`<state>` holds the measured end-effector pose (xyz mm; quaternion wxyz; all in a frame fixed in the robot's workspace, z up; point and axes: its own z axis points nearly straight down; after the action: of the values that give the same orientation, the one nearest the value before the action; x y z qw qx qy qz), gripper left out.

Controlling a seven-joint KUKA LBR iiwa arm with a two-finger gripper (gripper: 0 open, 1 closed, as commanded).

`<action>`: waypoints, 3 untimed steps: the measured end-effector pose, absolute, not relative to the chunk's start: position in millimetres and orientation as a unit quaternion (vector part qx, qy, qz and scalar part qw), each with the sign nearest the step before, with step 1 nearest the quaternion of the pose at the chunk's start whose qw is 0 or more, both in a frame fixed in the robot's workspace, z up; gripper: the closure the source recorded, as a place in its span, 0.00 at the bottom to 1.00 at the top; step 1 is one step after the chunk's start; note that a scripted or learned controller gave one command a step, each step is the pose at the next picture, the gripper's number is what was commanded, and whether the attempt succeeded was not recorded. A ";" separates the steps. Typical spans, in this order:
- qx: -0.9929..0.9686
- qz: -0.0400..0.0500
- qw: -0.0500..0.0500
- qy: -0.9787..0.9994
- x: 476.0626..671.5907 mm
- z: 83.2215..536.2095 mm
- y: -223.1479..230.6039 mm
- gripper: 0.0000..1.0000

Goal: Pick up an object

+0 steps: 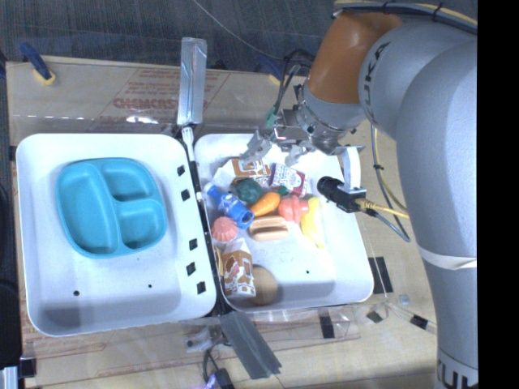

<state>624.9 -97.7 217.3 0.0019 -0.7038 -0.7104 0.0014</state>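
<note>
Gripper [276,146] hovers over far edge of right bin [349,274], fingers spread, grasping nothing. Toy pile [263,205] lies just near-side of jaws (1 small packet [287,177] closest, directly below). Left bin holds blue tray [109,205].

Dark grey carpet [122,6] runs across the top, with a thin cable [211,14] trailing over it. Below sits a cardboard-brown bench top [105,87] printed with faded red lettering, a blue clamp [36,61] at its left corner. Black tape strips [381,275] mark the lower right. Light is even.
</note>
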 end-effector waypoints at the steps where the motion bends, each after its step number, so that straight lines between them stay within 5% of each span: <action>1: -0.636 0.001 0.001 -0.772 563.6 91.0 -117.5 0.00; 2: -0.636 0.001 0.001 -0.772 563.7 91.1 -117.5 0.00; 3: -0.697 0.004 0.005 -0.717 610.6 89.6 -109.2 0.00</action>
<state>610.6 -109.2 89.6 0.0046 -0.6973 -0.7167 0.0038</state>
